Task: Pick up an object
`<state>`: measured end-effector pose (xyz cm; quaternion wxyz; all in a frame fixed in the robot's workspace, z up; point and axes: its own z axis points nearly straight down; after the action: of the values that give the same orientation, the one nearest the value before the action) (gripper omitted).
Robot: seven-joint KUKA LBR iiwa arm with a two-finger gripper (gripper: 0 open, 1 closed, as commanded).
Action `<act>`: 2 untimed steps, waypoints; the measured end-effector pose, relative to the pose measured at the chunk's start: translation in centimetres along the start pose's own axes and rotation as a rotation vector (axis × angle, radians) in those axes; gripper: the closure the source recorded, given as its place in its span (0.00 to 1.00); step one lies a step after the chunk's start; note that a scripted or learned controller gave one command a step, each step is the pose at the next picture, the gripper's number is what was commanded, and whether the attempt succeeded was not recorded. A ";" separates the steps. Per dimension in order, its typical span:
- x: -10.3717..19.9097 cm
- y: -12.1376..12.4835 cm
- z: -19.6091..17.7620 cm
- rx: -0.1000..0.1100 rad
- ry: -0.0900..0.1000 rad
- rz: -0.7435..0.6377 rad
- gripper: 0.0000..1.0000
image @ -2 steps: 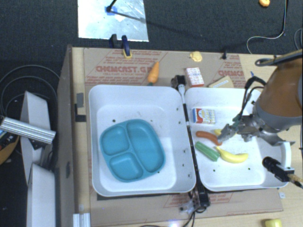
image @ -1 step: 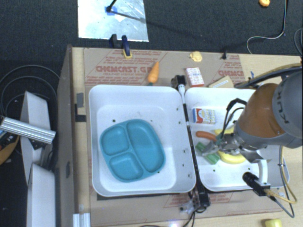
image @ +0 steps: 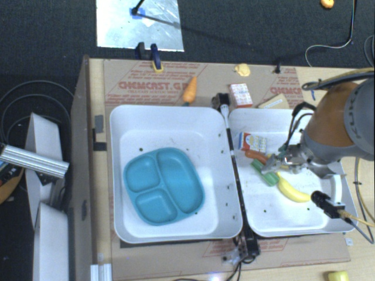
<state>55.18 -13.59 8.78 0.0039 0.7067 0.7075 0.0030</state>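
The left bin (image: pixel 170 124) holds a blue divided tray (image: pixel 164 185); the right bin (image: pixel 275 224) holds a banana (image: pixel 292 191), a green piece (image: pixel 266 174) and a carton (image: pixel 253 142) — the gripper (image: pixel 275 164) sits over the green piece, its grip impossible to judge — with bare floor toward the near rim.

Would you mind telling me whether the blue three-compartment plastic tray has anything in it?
Empty. The blue three-compartment plastic tray lies flat in the left white bin, all three compartments showing bare blue.

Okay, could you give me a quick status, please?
Gripper low in right bin, over green object. Nothing visibly held. Banana and carton close by.
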 end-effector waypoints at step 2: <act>4.7 2.3 0.3 0.003 0.001 -0.007 0.00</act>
<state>57.46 -8.85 8.51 0.0026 0.7043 0.7099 0.0022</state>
